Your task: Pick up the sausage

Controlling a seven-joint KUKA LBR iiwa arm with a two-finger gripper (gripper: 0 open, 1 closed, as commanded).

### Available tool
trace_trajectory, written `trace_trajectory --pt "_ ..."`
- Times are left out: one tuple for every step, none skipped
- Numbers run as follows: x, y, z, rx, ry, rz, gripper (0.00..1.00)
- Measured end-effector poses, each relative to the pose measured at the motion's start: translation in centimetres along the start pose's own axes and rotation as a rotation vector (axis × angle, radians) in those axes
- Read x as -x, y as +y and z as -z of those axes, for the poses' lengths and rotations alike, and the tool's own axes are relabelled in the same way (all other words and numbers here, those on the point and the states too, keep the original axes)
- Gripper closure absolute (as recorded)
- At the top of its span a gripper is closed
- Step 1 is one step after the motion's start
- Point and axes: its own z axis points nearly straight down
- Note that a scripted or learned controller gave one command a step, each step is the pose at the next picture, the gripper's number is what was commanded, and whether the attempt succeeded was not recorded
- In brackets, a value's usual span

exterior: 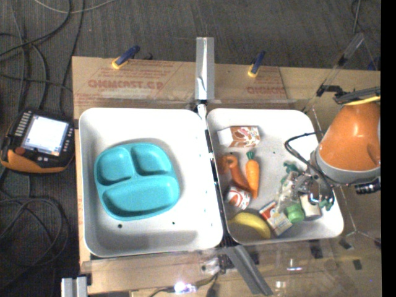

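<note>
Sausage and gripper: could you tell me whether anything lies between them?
Yes: the carrot lies close beside the sausage, on the side facing the gripper, across the direct line between them. Nothing visible covers the sausage from above.

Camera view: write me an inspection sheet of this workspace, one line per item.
Surface: two white bins side by side, left bin and right bin, on a bench with cardboard behind.
Job's things: sausage lies in the right bin, left of the carrot, untouched.
Clutter: banana, small carton, other small packets; teal divided plate in the left bin.
Grippers: gripper low over the right bin's right side, fingers unclear.
Cables: black cable looping by the arm; more on the floor.
Surroundings: handheld pendant at left; two clamps on the cardboard.
</note>
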Motion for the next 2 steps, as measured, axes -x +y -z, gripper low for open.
trace_trajectory --pt "-2.3 4.0 5.2 0.003 0.009 0.613 1.0" --pt "-1.9 3.9 2.3 0.004 0.012 0.881 1.0"
